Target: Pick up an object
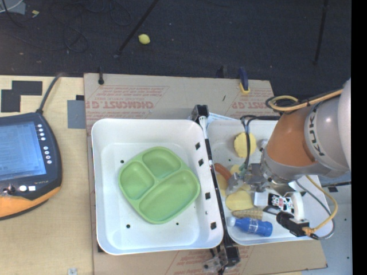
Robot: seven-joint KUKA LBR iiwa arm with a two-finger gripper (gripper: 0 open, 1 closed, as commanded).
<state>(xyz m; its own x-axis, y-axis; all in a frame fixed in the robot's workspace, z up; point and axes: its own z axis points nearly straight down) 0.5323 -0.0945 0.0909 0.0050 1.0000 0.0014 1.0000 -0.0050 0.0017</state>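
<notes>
in the camera view, the gripper [248, 181] is seen lowered into the right bin [321, 234], among a yellow object [244, 144], a pale yellow piece [239, 200] and a blue bottle [253, 226]. the jaw state cannot be told. a green divided plate [159, 183] is seen lying in the left bin [109, 153].

The arm [330, 133] is showing a rounded grey metallic shell with dark lettering running across it, partly cut off. Below it an orange band [289, 139] is wrapping the segment above the wrist, smooth and slightly glossy. A yellow cable [285, 102] is looping beside the shell, and thin dark cables are trailing along the orange part. The end effector [252, 179] is showing grey metal parts, with a white block [281, 201] bearing small dark and red markings beside it.
</notes>
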